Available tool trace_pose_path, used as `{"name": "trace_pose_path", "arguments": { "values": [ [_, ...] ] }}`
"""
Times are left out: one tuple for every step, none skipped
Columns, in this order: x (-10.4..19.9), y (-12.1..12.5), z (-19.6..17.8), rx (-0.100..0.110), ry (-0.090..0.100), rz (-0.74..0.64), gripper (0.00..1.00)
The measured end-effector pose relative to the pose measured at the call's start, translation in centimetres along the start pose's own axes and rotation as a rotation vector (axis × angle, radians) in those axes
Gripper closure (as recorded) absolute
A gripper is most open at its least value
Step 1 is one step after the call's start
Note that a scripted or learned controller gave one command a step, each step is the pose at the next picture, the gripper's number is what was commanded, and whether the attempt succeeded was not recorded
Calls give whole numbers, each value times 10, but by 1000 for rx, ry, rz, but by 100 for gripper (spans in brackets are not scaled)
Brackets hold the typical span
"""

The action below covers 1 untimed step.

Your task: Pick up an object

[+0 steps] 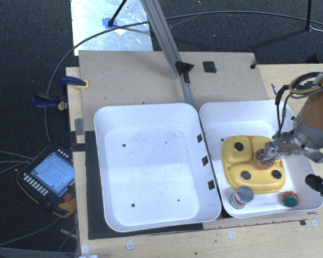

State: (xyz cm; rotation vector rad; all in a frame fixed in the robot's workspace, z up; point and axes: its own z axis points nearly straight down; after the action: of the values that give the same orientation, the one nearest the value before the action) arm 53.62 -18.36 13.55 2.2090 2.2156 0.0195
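At the near edge of the right bin (215, 117), a small grey-capped container (241, 196) and, to its right, a green and orange ball (289, 199) are seen. Just beyond them lies a yellow moulded piece (244, 156) with dark spots. The gripper (266, 157) is lowered over its right part; its state cannot be told. The left bin (110, 120) lies alongside.

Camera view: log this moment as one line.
gripper over yellow object | right bin | can, green ball nearby | nothing lifted
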Motion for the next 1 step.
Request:
{"name": "trace_pose_path", "arguments": {
  "values": [
    [-10, 1, -50, 12, -2, -1, 100]
  ]
}}
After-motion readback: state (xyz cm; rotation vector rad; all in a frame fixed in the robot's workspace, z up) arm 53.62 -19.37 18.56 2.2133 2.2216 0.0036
